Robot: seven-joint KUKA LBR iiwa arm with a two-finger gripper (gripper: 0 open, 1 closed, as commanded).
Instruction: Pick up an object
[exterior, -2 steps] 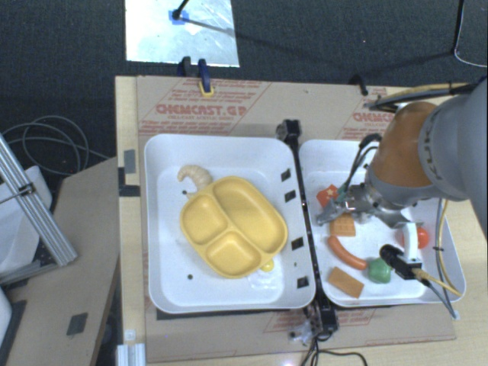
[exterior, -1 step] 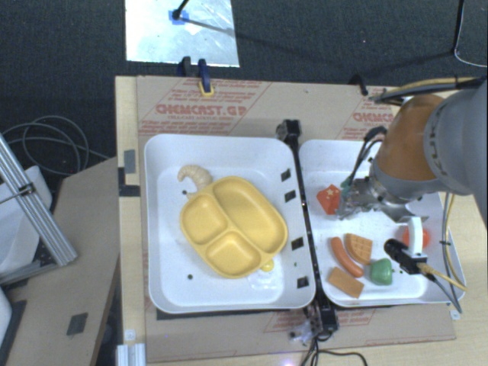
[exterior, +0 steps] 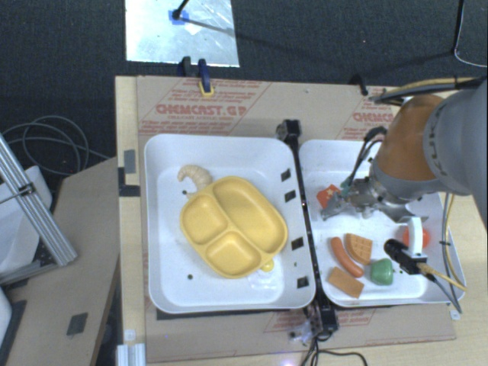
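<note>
My gripper [exterior: 335, 204] is low in the right bin [exterior: 320, 158], near its left wall. A small red piece [exterior: 328, 196] lies right at the gripper's tip, partly covered by it; whether it is gripped is unclear. Below the gripper lie an orange sausage [exterior: 347, 257], a waffle-like orange wedge [exterior: 358, 245], a tan block [exterior: 345, 283] and a green pepper [exterior: 381, 271]. A red and white item [exterior: 416, 235] rests toward the bin's right side, beneath the arm.
The left bin [exterior: 164, 204] holds a yellow divided plate [exterior: 232, 226] and a pale curled piece [exterior: 195, 175] at its upper left. The divider [exterior: 299, 204] between the bins runs just left of the gripper. The arm covers the right bin's upper right.
</note>
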